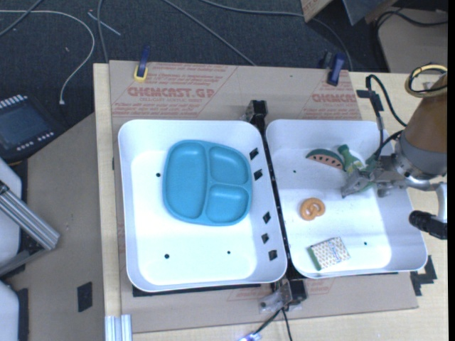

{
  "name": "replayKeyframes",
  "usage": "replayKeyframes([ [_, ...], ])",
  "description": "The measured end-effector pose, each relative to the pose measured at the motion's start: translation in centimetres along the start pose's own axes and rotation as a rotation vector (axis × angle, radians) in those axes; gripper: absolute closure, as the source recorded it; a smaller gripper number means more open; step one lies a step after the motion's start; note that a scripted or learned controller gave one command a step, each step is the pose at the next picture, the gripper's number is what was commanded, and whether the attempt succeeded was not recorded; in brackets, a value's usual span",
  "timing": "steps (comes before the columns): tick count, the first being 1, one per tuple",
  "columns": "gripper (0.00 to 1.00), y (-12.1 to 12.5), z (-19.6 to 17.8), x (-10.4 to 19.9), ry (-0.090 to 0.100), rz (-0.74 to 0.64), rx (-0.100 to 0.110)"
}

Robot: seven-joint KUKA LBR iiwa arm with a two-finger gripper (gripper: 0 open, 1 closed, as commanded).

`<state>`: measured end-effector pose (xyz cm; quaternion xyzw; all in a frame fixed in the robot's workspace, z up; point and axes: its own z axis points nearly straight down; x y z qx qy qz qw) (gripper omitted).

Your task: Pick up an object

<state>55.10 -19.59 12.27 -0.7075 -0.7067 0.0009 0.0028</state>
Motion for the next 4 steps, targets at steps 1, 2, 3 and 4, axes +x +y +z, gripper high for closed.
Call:
replayKeyframes([
  [1,1.00,0.2,-1.4,0.0,-0.002,-0.001,-0.007],
  [2,1.00,0.5,-7.9,-0.4,-0.005,-0.002,-0.013],
  [3,1.00,0.6,-13.4,-0.4,-0.005,-0.002,-0.013],
  [4,1.00,-0.1,-13.4,4.4,0.000,-0.006,-0.004],
])
